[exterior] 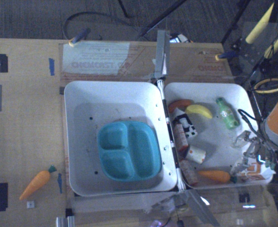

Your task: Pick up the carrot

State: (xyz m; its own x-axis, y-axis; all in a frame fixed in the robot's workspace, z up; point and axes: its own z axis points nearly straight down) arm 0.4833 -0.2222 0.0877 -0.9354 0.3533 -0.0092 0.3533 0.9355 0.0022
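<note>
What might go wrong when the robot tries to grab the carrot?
1. The carrot in the right bin lies against the near wall, with a carton beside its tip, so the gripper may bump either one.
2. A second carrot lies on the bench, outside the bins, probably hard to reach.
3. The can sits close by and could get nudged.

Teal divided tray (128, 151) sits in the left bin (77, 98); over in the right bin (205, 86), a yellow banana (199, 111) lies near a green bottle (227, 112)
</note>
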